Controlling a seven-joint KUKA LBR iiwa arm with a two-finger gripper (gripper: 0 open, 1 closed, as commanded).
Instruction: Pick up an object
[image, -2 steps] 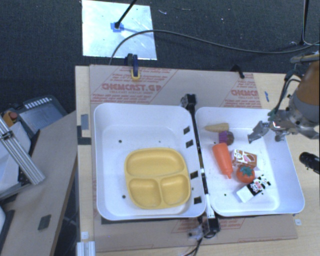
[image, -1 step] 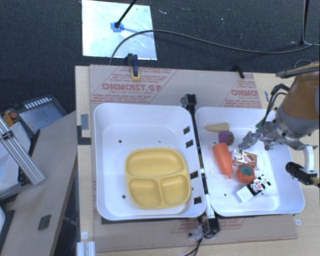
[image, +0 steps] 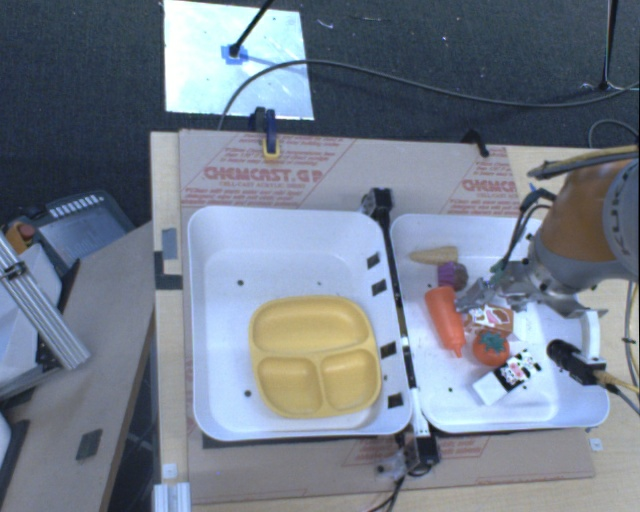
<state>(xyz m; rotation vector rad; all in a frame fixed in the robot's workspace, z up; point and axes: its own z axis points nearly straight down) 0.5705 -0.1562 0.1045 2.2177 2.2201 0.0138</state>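
The right bin (image: 570, 400) holds several small objects. A tan, banana-like piece (image: 433, 255) lies at the back, with a purple object (image: 453, 272) just in front of it. An orange carrot (image: 445, 318) lies lengthwise on the bin's left side. To its right are a small red-and-white pack (image: 493, 320), a red tomato-like ball (image: 490, 348) and a white-and-black box (image: 508, 377). My gripper (image: 478, 294) reaches in from the right and hovers low over the cluster, between the purple object and the red-and-white pack. I see nothing gripped.
The left bin (image: 215, 300) holds a yellow divided plate (image: 315, 355). The arm's grey body with its orange band (image: 590, 215) overhangs the right bin's back right. A black part on a white bracket (image: 567, 360) sits over the bin's right side. Cables cross the dark floor behind.
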